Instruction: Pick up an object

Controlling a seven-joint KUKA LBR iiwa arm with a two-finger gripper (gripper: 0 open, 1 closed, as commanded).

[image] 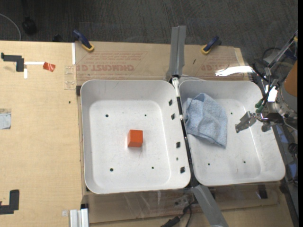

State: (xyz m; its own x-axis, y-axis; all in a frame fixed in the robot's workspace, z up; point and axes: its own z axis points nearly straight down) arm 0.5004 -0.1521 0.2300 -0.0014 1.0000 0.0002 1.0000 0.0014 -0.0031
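Observation:
An orange-red block (135, 138) rests near the middle of the left white bin (94, 174). A crumpled light-blue cloth (206, 118) lies in the left part of the right bin (265, 174), against the divider. My gripper (246, 122) hangs over the right bin, to the right of the cloth and apart from it, with the arm reaching in from the right edge. Nothing shows between its fingers.
A grey divider bar (177, 51) runs between the two bins. Clamps (84, 41) hold the brown cardboard behind the bins. A wooden bench surface (33, 141) lies to the left, with a small red item (49, 66) on it.

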